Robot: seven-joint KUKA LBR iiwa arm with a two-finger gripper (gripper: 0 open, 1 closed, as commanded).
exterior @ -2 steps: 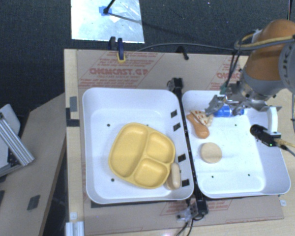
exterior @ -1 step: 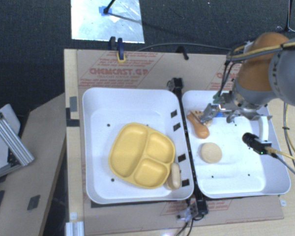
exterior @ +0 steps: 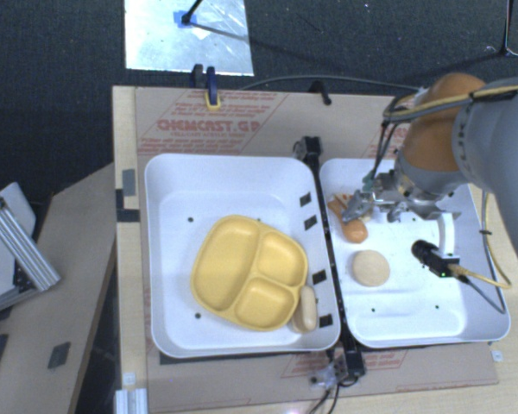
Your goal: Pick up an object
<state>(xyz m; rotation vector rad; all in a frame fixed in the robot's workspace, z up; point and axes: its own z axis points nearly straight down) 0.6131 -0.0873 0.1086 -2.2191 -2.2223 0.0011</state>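
1. We judged the step in hand to be the approach: the gripper (exterior: 360,205) hung low over the right bin (exterior: 475,317), at its upper left, right beside a small orange piece (exterior: 354,228) near the divider.
2. We could not tell how the jaws stood; the metal tip was too small and cluttered to read, and nothing showed plainly between them.
3. The next move, we reckoned, called for settling squarely over the orange piece, closing and lifting. A round tan object (exterior: 371,267) lay nearby as another candidate.
4. The arm (exterior: 488,136) reached in from the right, wrist bent down toward the bin.
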